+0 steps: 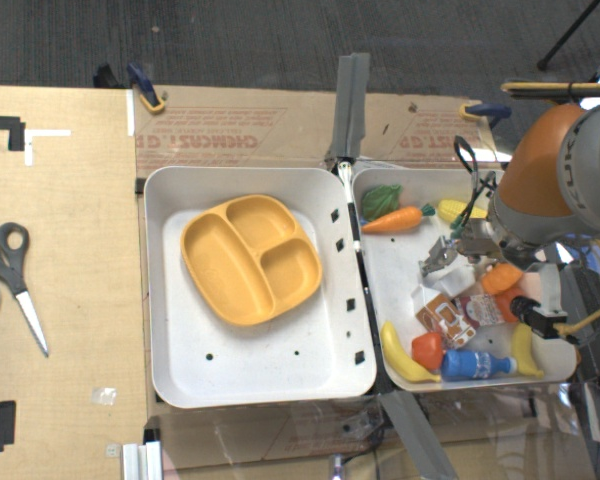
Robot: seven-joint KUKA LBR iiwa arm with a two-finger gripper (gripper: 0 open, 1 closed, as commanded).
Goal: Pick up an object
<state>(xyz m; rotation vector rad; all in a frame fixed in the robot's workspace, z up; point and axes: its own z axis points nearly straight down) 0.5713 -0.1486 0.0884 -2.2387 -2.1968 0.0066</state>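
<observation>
My gripper (442, 258) hangs low over the middle of the right bin (400, 278), at the end of the grey arm with its orange band (540, 173). Just below it lie a brown snack packet (445, 318) and a second packet (483, 308). An orange piece (500, 278) sits to the gripper's right. A toy carrot (392, 220) with a green leafy piece (380, 201) lies at the bin's far left, and a yellow piece (450, 210) beside it. Along the near edge lie a banana (405, 358), a red piece (427, 348) and a blue bottle (477, 366).
The left bin (180, 368) holds a yellow divided plate (252, 258). A second yellow banana-like piece (525, 348) lies at the right bin's near right corner. Scissors (15, 278) rest on the wooden bench at the far left. A grey divider (350, 118) stands behind the bins.
</observation>
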